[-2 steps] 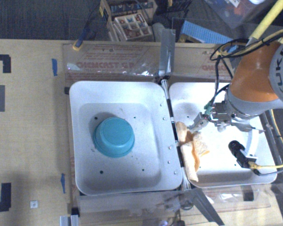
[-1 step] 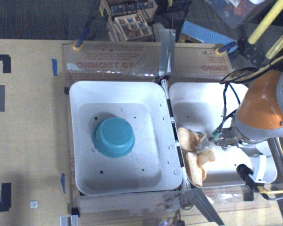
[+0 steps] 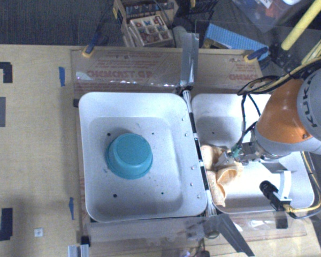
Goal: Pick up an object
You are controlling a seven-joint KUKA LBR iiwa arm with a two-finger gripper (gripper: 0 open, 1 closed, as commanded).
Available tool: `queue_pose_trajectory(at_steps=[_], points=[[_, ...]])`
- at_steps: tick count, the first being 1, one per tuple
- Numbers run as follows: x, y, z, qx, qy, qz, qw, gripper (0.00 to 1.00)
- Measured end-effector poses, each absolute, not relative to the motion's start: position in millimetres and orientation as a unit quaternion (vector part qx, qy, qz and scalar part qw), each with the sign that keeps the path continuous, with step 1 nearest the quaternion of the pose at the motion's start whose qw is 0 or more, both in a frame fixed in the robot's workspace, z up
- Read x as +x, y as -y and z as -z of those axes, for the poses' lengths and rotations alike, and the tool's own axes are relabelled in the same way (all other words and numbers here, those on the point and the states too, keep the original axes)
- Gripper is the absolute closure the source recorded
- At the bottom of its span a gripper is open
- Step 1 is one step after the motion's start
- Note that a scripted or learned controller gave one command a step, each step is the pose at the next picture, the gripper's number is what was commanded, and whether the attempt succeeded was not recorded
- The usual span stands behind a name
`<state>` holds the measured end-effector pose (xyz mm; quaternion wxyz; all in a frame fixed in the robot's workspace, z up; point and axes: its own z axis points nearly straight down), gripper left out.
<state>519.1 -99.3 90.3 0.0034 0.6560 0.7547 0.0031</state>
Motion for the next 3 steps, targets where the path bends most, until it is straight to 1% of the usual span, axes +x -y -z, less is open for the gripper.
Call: queue_pose_trajectory(at_steps=[1, 2, 3], points=[[520.5, 99.3, -101.0, 0.657, -0.754, -0.0053, 0.006, 1.0], [520.4, 99.4, -100.9, 0.657, -0.754, -0.0051, 0.005, 0.0], [514.5, 74.9, -184.6, 0.628, -0.778, -0.0003, 0.001, 0.0]])
